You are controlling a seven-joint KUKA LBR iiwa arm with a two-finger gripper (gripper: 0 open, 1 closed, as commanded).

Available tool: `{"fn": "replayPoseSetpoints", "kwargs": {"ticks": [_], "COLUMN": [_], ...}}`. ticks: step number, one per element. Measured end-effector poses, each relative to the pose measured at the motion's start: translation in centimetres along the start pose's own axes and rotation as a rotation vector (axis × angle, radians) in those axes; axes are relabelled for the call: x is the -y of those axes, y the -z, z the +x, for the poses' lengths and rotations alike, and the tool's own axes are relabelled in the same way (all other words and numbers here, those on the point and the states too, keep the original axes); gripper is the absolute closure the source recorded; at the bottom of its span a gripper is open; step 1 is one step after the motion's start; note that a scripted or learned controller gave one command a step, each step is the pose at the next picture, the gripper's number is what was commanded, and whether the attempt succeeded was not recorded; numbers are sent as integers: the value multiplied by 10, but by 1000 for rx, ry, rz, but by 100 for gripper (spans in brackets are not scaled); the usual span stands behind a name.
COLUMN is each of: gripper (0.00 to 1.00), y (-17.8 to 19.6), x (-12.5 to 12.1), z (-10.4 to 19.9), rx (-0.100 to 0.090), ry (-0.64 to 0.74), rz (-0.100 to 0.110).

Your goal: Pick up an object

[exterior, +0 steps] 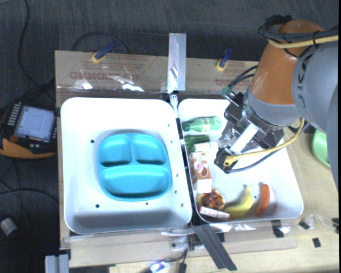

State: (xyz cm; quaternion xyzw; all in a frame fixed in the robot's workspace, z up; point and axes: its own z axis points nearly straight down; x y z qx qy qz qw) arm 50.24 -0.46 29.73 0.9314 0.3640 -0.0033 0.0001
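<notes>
The right bin [288, 182] holds several items. A green bottle [203, 124] lies at its far left, and a white carton with red print [202, 166] sits below it. A brown snack packet [211, 199], a yellow banana [242, 203] and an orange-red piece [262, 199] lie along the near side. My gripper [237, 116] hangs over the upper middle of this bin, just right of the green bottle. The wrist hides its tips, and I see nothing held.
The left bin [79, 152] carries a blue divided plate [135, 165]. A ridge between the bins runs down the middle. An orange-edged handheld device [27, 131] lies off the bench at left. A green object [321, 147] sits past the right bin.
</notes>
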Motion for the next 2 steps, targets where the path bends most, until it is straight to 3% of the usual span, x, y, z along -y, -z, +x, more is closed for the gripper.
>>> {"fn": "replayPoseSetpoints", "kwargs": {"ticks": [1, 2], "gripper": [100, 100], "y": [99, 14], "x": [-8, -25], "z": [-23, 5], "rx": [-2, 0], "ry": [-183, -35], "rz": [-2, 1]}}
